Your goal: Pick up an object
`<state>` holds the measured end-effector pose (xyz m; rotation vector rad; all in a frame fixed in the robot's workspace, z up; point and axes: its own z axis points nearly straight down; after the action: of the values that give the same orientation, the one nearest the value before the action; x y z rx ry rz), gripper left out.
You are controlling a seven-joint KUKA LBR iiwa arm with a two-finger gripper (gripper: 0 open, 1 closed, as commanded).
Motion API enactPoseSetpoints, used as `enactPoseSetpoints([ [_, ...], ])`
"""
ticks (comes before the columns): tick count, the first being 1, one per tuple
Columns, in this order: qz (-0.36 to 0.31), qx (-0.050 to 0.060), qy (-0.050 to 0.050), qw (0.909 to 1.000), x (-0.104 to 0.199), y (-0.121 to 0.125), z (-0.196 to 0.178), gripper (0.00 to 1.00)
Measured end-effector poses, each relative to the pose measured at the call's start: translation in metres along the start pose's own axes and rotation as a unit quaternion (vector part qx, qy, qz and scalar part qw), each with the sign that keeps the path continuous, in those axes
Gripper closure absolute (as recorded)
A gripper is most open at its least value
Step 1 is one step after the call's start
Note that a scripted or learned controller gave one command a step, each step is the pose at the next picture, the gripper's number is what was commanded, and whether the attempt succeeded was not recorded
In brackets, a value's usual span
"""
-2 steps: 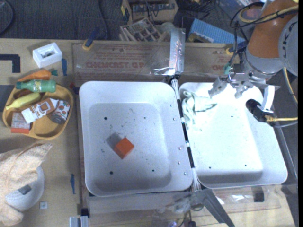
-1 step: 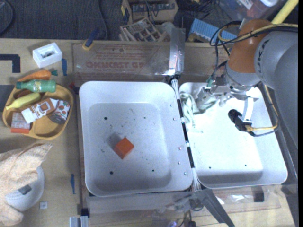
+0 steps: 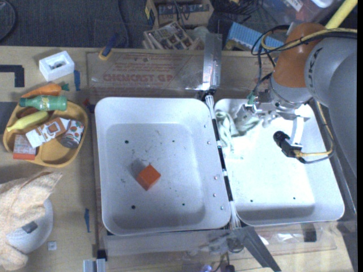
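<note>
Nothing is picked up yet, as far as I can judge: the one clear candidate, the orange block (image 3: 149,177), lies on the floor of the left bin (image 3: 113,118), a little left of that bin's middle and well apart from me. I am over the right bin (image 3: 317,203) instead, at its upper left corner, near the divide where the two bins meet. My pincer (image 3: 245,117) hangs low there, close to the bin's rim, and next to it something pale and greenish (image 3: 226,130) is bunched against the wall (I cannot make out what it is, nor whether I am touching it). Whether my pincer is open or closed I cannot tell; the metal parts blur together against the white plastic, and I see nothing that I could honestly call held. My arm (image 3: 334,61) comes in from the right, the orange band (image 3: 295,52) sitting just above the wrist, the wrist bent downward toward the corner, and a black cable (image 3: 289,143) loops beneath it over the bin floor. So the whole task remains: reach a thing, close on it, lift it clear.
</note>
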<state>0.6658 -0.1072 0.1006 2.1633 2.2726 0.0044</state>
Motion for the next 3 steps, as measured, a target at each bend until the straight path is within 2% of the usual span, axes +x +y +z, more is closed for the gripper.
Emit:
enactPoseSetpoints([
  [3, 0.000, 0.000, 0.000, 1.0000, 0.0000, 0.0000, 0.0000, 0.00],
])
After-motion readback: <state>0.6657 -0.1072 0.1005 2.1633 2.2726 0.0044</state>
